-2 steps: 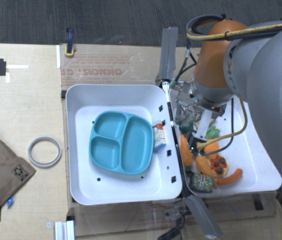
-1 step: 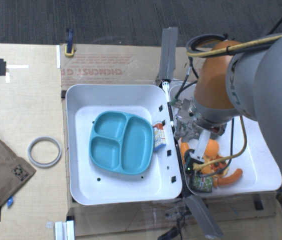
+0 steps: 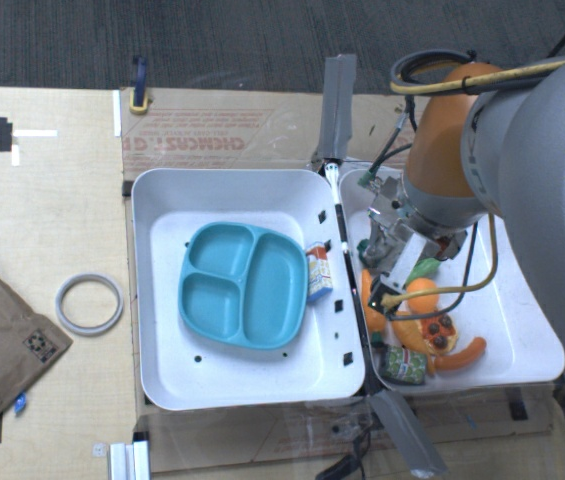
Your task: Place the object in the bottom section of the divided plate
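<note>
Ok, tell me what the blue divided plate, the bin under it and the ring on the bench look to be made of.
Divided plate: probably moulded plastic, matte turquoise, one even colour with soft rounded ridges.
Left bin: likely thin white plastic, smooth, with rounded corners and a faint sheen.
Ring: hard to tell; pale grey and dull, perhaps a tape roll.

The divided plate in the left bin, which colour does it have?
The divided plate is plain light blue, close to turquoise, with no pattern; the camera view shows it clearly from above.
</note>
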`<state>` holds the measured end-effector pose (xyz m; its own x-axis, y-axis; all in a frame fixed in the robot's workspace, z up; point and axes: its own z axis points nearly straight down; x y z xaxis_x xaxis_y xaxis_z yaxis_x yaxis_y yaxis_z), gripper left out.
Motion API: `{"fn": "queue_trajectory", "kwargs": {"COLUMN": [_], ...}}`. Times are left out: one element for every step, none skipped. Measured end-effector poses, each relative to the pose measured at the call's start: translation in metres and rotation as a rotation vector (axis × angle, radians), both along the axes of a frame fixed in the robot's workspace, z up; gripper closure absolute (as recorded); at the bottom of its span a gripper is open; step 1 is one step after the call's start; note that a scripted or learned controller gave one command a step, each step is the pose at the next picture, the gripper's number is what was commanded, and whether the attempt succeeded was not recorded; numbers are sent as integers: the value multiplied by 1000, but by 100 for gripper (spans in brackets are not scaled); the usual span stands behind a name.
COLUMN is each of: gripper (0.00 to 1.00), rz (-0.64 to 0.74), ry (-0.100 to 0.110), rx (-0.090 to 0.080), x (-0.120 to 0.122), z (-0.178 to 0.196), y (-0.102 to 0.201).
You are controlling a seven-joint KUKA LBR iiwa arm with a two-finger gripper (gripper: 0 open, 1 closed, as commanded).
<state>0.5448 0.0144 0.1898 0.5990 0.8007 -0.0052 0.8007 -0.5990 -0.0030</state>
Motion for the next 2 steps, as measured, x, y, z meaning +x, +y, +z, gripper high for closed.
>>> {"fn": "queue_trajectory", "kwargs": {"gripper": [0, 100], "rz": [0, 1], "ry": [0, 6], "rx": [0, -2], "x": [0, 0], "z": [0, 7], "y": [0, -1]}}
